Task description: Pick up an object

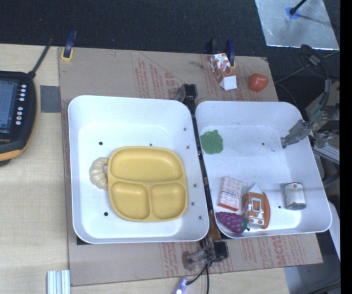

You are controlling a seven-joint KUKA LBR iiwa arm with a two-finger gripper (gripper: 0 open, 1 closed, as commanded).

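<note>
1. Landmark: right bin (249,118). Nearest the camera, in its near corner on the left-bin side: purple grape bunch (231,222), touching an orange-labelled packet (256,209).
2. Just beyond the grapes, a small red-and-white carton (229,193) lies flat, beside the packet.
3. Toward the bin's arm side, near its front: a small tin can (294,196) on its side, well apart from the packet.
4. Farther in, close to the wall shared with the left bin: flat green piece (212,142), alone.
5. Left bin (84,164) adjoins the right bin; it holds a yellow divided tray (146,183), with a beige ridged item (98,172) touching the tray's far-side edge.
6. Gripper (289,138) at the right bin's arm-side rim, mid-depth. Fingers too small to tell; nothing seen between them.
7. Beyond the right bin's far wall, on cardboard: small carton (223,70) and a red ball (258,82).
</note>
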